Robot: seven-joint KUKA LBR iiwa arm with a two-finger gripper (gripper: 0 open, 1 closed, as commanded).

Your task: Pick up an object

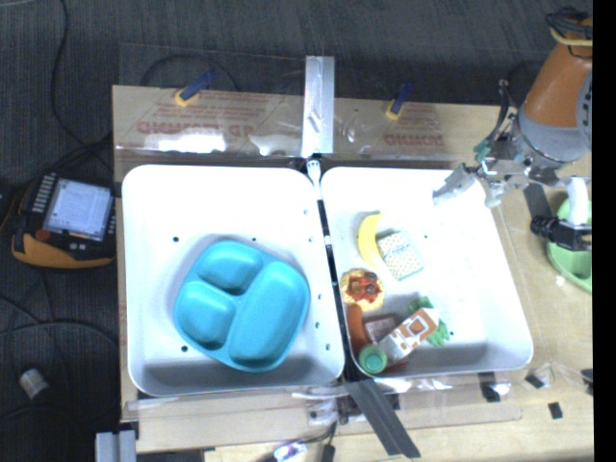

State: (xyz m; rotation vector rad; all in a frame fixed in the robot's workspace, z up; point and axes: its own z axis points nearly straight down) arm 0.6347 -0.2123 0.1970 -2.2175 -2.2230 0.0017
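Note:
My gripper (470, 192) hangs over the far right corner of the right bin (481, 287), open, with nothing between its fingers. The objects lie along that bin's left side, well to the gripper's lower left. A yellow banana (369, 236) touches a white patterned packet (399, 255). Below them sit a round red and orange item (362, 286), a brown block (373, 324), an orange and white box (410, 333) and a green piece (373, 361) near the front wall.
The left bin (154, 210) holds a blue divided plate (243, 302). A metal divider post (319, 104) stands at the back between the bins. A green object (576, 248) sits on the bench right of the right bin.

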